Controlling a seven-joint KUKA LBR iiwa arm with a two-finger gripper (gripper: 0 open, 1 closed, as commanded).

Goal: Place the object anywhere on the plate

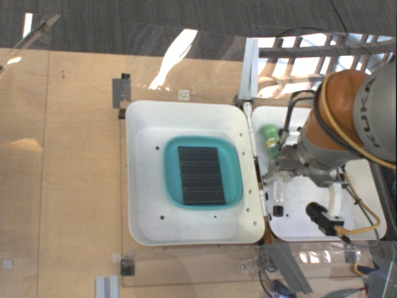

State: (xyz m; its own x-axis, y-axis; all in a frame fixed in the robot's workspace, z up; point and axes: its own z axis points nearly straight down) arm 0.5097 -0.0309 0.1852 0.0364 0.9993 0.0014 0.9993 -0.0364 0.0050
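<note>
A square teal plate (171,174) sits in the middle of the left bin (146,185). A dark ribbed rectangular slab (201,176) lies flat on it and covers most of its middle. A small green object (270,135) rests in the right bin (366,191), in its far left corner close to the wall between the bins. My gripper (277,188) hangs over the left side of the right bin, just in front of the green object and a little apart from it. The wrist hides much of the bin floor there.
The grey arm with its orange band (338,113) and looping cables (356,219) covers the centre and right of the right bin. A metal frame (310,48) stands behind the bins. Bare wooden bench (62,166) lies to the left.
</note>
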